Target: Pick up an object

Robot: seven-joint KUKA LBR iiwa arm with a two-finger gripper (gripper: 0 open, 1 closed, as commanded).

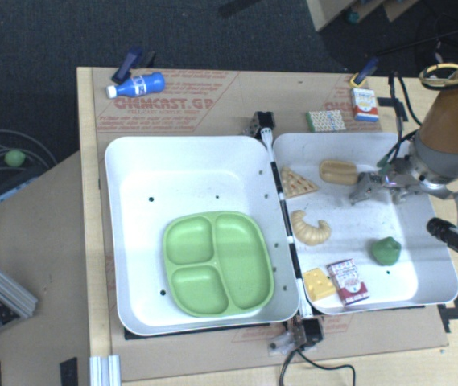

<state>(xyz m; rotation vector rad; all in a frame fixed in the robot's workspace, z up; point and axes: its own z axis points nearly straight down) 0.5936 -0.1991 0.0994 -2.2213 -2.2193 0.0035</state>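
The right white bin (427, 286) holds several toy foods. A tan bun (338, 171) lies at the back, with a waffle-patterned cracker (297, 183) to its left. Lower down are a croissant (311, 229), a green round piece (386, 251), a yellow cheese block (319, 283) and a red packet (348, 281). My gripper (365, 190) hangs low over the bin's back half, just right of the bun and close to its end. I see nothing held in it. The grey arm with its orange band (447, 127) reaches in from the right.
The left bin (132, 215) bears a green divided plate (216, 262). On the cardboard behind the bins lie a blue-and-white bottle (136, 85) and two small boxes (327, 120), (364, 104). A black clamp (263, 124) sits between the bins at the back.
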